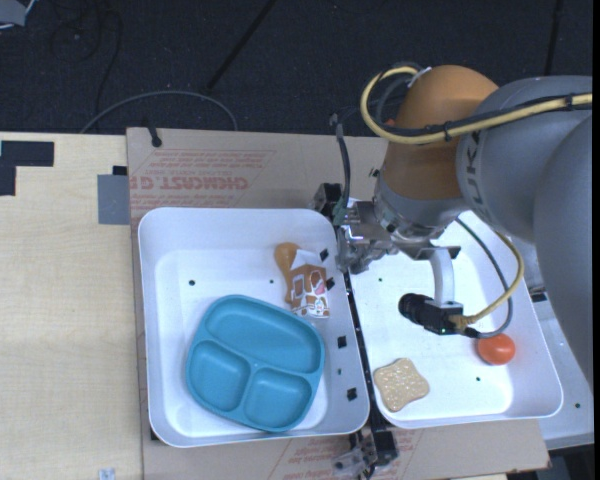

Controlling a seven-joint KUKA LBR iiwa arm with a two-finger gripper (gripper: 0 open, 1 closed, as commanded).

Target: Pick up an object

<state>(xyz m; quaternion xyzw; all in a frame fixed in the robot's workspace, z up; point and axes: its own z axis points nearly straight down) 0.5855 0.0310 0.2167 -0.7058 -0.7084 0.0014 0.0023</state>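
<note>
Nearest the camera, in the left bin (160, 268), there's a blue divided tray (255, 361) sitting toward the front edge, three compartments, hard plastic by the look of it, probably light but wide and slick, so not a great grab unless you pinch the rim. Over in the right bin (540, 398), near its front left corner, lies a slice of toast (401, 384), flat against the floor, so I'd guess it's awkward to get fingers under. A bit further back by the right wall is a small orange-red ball or tomato-ish thing (496, 348), round and likely to roll or squirt out unless squeezed across its middle. Back in the left bin, up against the divider side, is a little printed packet or carton (309, 292) with a tan piece (286, 258) touching it just behind; the packet looks light and a bit crushable, and taking it across its narrow sides seems the easiest pick of the lot. Furthest back, the gripper (352, 243) hangs over the divider between the bins, just beside that packet. Can't tell how wide it's set from this angle, and nothing visible is held in it.
</note>
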